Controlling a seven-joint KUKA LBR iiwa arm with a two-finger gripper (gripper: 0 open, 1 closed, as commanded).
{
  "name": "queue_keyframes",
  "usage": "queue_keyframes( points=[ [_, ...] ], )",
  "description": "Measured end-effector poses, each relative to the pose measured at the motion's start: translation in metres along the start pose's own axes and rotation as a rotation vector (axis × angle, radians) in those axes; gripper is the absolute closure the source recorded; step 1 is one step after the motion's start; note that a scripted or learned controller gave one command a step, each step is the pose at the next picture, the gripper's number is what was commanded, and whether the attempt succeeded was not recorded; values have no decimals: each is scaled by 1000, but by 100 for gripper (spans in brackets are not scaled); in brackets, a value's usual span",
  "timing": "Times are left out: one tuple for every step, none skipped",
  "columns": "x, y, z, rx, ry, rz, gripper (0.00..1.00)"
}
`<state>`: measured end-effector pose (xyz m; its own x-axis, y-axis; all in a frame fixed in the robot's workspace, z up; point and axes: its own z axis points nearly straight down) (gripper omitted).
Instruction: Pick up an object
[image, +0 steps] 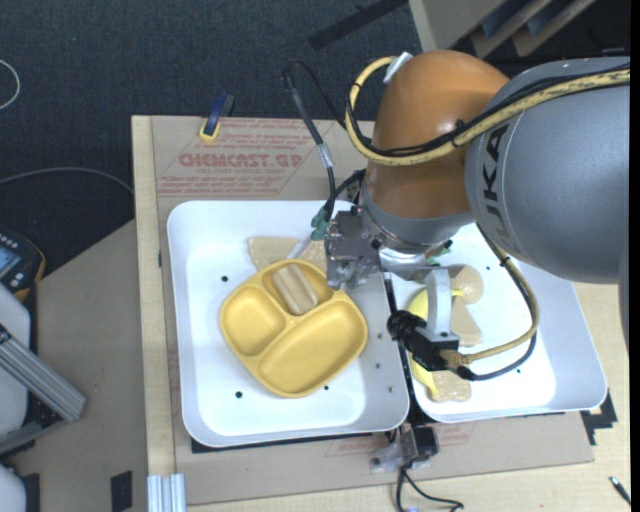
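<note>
A yellow divided plate (295, 335) lies in the left bin (200, 300), with a tan block (294, 288) in its upper compartment. A beige flat piece (268, 249) pokes out behind the plate. My gripper (345, 265) hangs over the plate's upper right rim, just right of the tan block, under the orange wrist band. In the right bin (560, 370) lie a yellow banana-like piece (438, 312), a pale round piece (468, 285) and a tan piece (450, 388), partly hidden by the arm and its cable.
The grey arm and orange band (440, 140) cover the top of the right bin. A black cable (440, 350) loops over the divider between bins. A cardboard sheet (240, 160) lies behind the bins, with a blue-yellow clip (213, 118).
</note>
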<state>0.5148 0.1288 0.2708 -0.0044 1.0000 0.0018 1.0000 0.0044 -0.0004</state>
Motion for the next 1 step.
queue_keyframes(
  points=[
    [66, 88, -48, -14, 1, -1, 100]
  ],
)
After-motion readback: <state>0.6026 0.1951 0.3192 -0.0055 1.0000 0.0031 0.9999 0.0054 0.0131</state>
